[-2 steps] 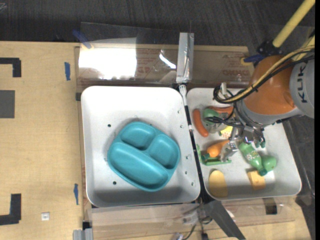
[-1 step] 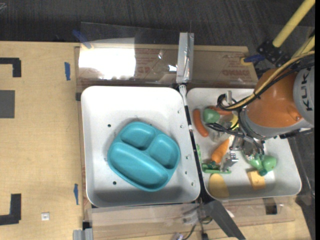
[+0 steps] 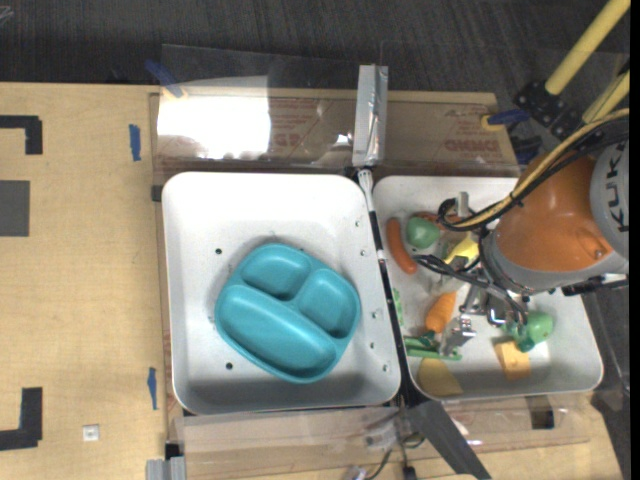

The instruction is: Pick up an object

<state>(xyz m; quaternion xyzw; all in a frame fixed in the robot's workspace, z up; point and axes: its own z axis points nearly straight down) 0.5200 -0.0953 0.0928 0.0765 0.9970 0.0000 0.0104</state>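
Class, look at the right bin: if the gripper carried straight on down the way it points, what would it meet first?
Probably the green piece lying on the right bin floor just beneath the gripper; the orange piece sits beside it. Depth is hard to judge from above.

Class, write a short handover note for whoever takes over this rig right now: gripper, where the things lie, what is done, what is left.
Gripper: low in the right bin, among the toys; its grip cannot be judged, and nothing is seen held.
Things: an orange carrot-like piece just left of it, a green piece and a yellow block to its right, a green ball farther back.
Left bin: teal divided plate.
Done: no pick seen.
Left: grasp one object and lift it.
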